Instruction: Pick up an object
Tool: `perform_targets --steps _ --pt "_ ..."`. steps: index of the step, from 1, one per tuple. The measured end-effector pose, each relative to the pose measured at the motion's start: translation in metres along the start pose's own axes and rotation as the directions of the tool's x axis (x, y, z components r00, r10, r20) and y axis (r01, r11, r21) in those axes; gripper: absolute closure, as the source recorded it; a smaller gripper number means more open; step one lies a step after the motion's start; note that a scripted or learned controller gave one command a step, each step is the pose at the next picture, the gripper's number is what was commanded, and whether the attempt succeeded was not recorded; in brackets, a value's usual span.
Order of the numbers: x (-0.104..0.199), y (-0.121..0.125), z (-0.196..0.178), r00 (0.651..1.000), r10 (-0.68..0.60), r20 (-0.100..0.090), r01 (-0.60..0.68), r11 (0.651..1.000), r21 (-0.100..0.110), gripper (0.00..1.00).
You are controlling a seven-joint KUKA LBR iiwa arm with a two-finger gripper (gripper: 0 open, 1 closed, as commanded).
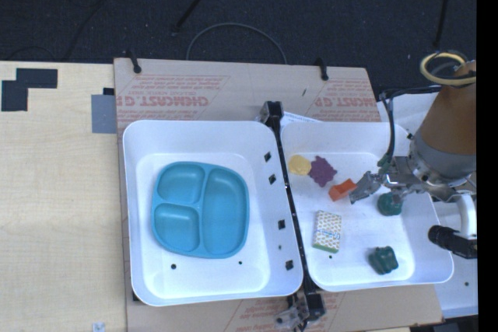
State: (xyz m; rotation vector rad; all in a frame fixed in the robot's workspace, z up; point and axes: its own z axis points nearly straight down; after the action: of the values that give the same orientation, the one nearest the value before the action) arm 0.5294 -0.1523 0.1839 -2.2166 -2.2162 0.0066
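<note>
Desk: light wood, w/ 1 cardboard sheet under the bins.
2 white bins side by side. Left bin holds 1 blue divided tray, 3 compartments. Right bin holds the loose objs, 6 total.
1 arm, grey w/ orange band, in from the right over the right bin's right side.
1 end effector low over the right bin, approx mid-height of the bin. Fingers look spread, nothing seen between them. One fingertip sits just beside the orange block.
Objs in right bin, big to small:
- 1 patterned yellowish box, lower centre, lying flat.
- 1 dark green lumpy obj, lower right, well apart from the end effector.
- 1 purple obj, upper left, touching or just beside the yellow one, can't tell which.
- 1 teal round obj, right side, under the wrist, partly hidden.
- 1 yellow round obj, upper left near the divider.
- 1 orange block, just below-right of purple.
</note>
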Motion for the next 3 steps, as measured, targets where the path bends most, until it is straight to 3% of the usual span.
perform_targets --steps 1,2,3 --pt "0.004 0.005 0.063 1.0 0.0 -0.001 0.0 1.0 0.0 0.0" --pt "0.005 0.007 0.093 1.0 0.001 -0.002 -0.001 1.0 -0.009 0.0" --pt "0.005 0.009 0.081 1.0 0.005 -0.001 -0.005 1.0 -0.016 1.0"
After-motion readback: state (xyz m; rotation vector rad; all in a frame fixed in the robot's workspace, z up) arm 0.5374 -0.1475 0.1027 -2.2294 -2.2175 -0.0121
